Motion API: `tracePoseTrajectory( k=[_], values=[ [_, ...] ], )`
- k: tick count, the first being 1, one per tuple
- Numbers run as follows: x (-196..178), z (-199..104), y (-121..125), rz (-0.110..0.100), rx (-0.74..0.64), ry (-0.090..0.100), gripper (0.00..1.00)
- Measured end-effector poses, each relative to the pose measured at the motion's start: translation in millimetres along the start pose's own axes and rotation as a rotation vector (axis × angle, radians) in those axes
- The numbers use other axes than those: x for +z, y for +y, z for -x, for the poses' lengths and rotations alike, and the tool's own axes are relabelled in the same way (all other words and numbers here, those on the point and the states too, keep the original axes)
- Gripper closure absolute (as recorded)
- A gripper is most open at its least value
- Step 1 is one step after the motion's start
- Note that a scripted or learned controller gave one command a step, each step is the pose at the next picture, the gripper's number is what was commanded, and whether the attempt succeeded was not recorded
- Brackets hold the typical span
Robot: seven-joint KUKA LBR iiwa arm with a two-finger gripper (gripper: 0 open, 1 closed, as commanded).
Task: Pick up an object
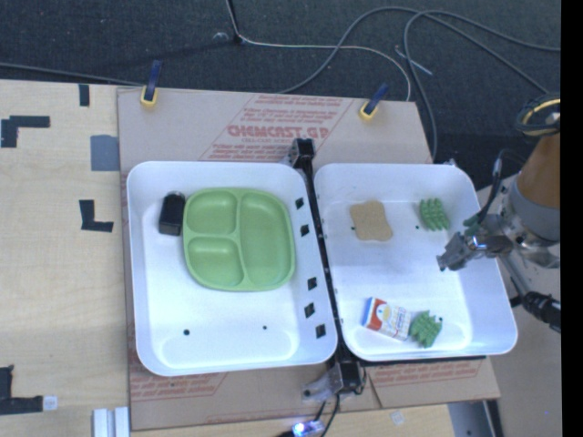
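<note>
Gripper (458, 252): located at the right of the frame, over the right edge of the right-hand bin, pointing toward the bin's interior. Whether it is open or closed cannot be determined at this resolution. No object is seen in its grasp.

Arm (537, 189): seen entering from the right edge of the frame; the orange band is visible above the grey wrist.

Right bin (401, 176): white and shallow, occupying the centre-right of the frame. Four objects are contained in it.

Green toy, upper (434, 213): lies near the bin's upper right corner, up and to the left of the gripper, apart from it.

Tan flat piece (371, 220): lies in the upper middle of the right bin, left of the upper green toy.

Small carton (386, 318): white with red and orange print, lies in the lower part of the right bin.

Green toy, lower (425, 328): lies just beside the carton's right end, apparently touching it.

Left bin (155, 335): white, set against the right bin along a shared middle edge.

Green divided plate (240, 239): three compartments, rests in the upper half of the left bin.

Black object (171, 214): lies just beside the plate's upper left edge.

Cardboard sheet (273, 126): lies beneath both bins, held by two clamps at its top edge.
</note>
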State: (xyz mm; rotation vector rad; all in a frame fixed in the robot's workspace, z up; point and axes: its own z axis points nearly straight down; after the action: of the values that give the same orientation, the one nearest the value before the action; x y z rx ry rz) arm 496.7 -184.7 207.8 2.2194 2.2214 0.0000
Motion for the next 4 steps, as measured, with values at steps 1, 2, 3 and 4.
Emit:
tracePoseTrajectory(
  k=[1, 2, 3, 4],
  values=[
    [-9.7, -0.2, 0.5, -0.001, 0.000, 0.001, 1.00],
    [-13.7, -41.5, 15.5, -0.001, -0.004, 0.001, 1.00],
    [-14.3, -85.2, 45.6, -0.002, -0.003, 0.001, 1.00],
    [-4.0, -130.3, 62.9, -0.003, -0.002, 0.000, 1.00]
  ],
)
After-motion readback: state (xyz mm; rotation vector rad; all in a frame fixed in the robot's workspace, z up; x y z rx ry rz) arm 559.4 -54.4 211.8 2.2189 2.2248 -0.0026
